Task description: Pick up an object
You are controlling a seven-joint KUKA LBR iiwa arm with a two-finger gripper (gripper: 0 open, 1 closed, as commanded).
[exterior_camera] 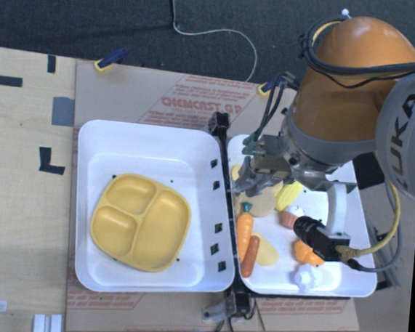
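hovering jaws (254, 179), grip state unclear, near right bin's (356, 289) crowded left edge

Yellow divided plate (141, 222) in white bin (91, 158); orange carrot (244, 231); orange-banded grey arm (355, 74).

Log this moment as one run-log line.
arm: over right bin | gripper: low among toy food, near carrot | left bin: yellow tray

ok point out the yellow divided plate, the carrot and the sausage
yellow divided plate (141, 222): camera view, centre ridge between compartments
carrot (244, 230): camera view, middle of its orange body
sausage (251, 255): camera view, middle of its length
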